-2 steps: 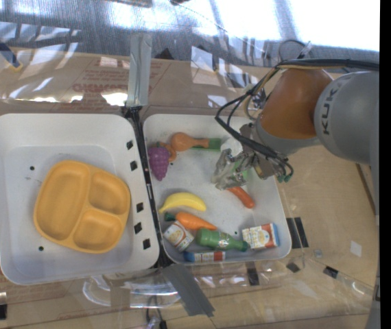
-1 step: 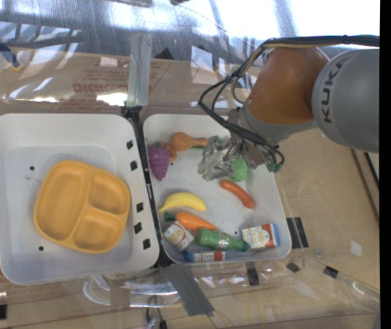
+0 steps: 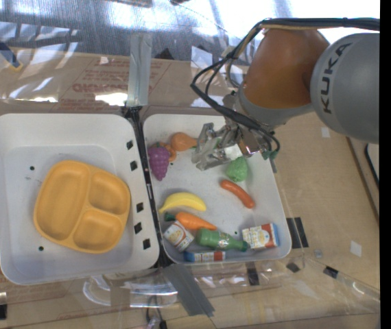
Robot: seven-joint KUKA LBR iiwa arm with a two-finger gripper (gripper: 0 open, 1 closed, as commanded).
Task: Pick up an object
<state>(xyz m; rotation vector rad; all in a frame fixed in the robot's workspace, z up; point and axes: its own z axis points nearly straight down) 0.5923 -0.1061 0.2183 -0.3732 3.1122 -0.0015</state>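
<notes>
Gripper hovering over the right bin's far end

You're looking at the green toy vegetable (image 3: 237, 168) lying just right of and below the gripper (image 3: 212, 153) (its grip state can't be told), beside the right bin (image 3: 276, 197) wall; the orange sausage (image 3: 237, 193) is lying slantwise just below.

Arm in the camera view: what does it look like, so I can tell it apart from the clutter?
The arm is grey and rounded, marked KUKA in dark letters, with a glossy orange band above the wrist. Black cables loop beside it. The gripper is bare silver metal.
</notes>
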